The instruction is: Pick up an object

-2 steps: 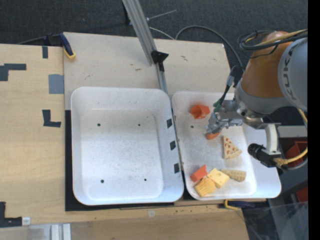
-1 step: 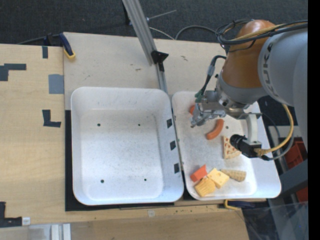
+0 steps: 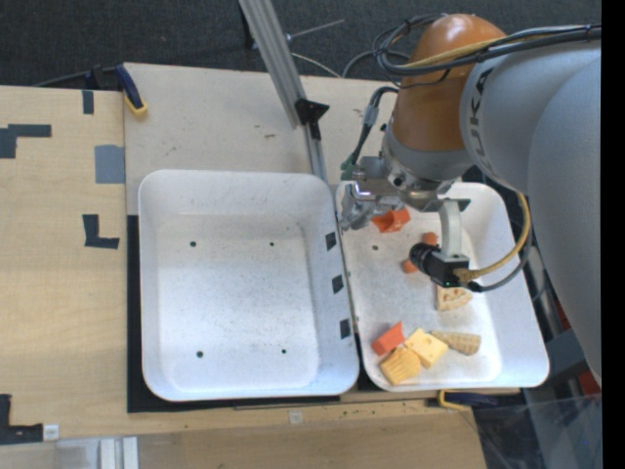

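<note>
My gripper (image 3: pixel 359 201) hangs low over the far left corner of the right bin (image 3: pixel 518 360), under the orange wrist band. An orange block (image 3: pixel 392 221) lies just to its right, close against it; whether it is between the jaws is hidden by the wrist. Two small orange bits (image 3: pixel 430 239) (image 3: pixel 410 265) lie a little nearer. At the bin's front sit an orange piece (image 3: pixel 388 338), a yellow block (image 3: pixel 427 346), a yellow-orange block (image 3: pixel 400 365) and a beige wedge (image 3: pixel 462 342). Another beige piece (image 3: pixel 453 298) lies mid-bin.
The left bin (image 3: pixel 156 291) stands beside the right one, their rims touching. A slanted metal pole (image 3: pixel 278 57) with a black clamp rises behind the bins. The grey arm (image 3: pixel 547 164) covers the right bin's far right side. A black cable fitting (image 3: pixel 435 262) hangs over the bin.
</note>
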You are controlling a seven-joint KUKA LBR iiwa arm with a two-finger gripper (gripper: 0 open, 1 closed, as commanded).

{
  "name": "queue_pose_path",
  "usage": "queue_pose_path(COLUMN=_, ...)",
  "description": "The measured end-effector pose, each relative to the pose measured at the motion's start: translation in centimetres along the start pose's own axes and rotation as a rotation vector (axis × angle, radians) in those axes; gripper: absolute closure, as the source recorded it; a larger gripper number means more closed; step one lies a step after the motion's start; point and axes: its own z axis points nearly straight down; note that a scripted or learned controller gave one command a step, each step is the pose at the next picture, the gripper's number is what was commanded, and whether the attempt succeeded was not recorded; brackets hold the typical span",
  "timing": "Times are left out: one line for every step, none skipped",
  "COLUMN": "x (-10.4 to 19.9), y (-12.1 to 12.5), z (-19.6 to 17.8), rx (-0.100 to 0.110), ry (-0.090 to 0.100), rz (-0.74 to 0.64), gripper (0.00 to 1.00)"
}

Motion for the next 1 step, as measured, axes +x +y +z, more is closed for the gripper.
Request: queue_pose_path(x=5.37, y=2.34, z=1.49, rx=0.002, ry=-0.001, rz=0.0, gripper=1.0)
